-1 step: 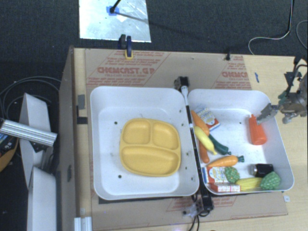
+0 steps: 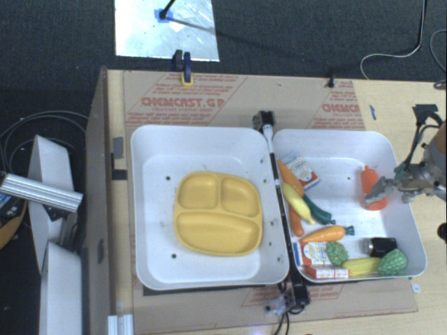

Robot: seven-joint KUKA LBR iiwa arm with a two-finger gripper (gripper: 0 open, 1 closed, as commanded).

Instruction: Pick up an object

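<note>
So, camera view: two white bins are seen side by side. The left bin (image 2: 150, 187) holds a yellow divided tray (image 2: 218, 213). The right bin (image 2: 405, 222) holds the toys: carrots, a corn cob (image 2: 295, 202), a green berry-like item (image 2: 392, 262), small cartons, a black item (image 2: 382, 245).

The gripper (image 2: 383, 185) is seen at the right side of the right bin, low, w/ an orange-red object (image 2: 372, 187) right at its tip. Whether the fingers are apart, together or clamped can't be told; too blurred & small. The object appears to rest on or just above the bin floor.

Progress, as judged: approach done, gripper at target; a firm grasp isn't confirmed, lift is left.
</note>
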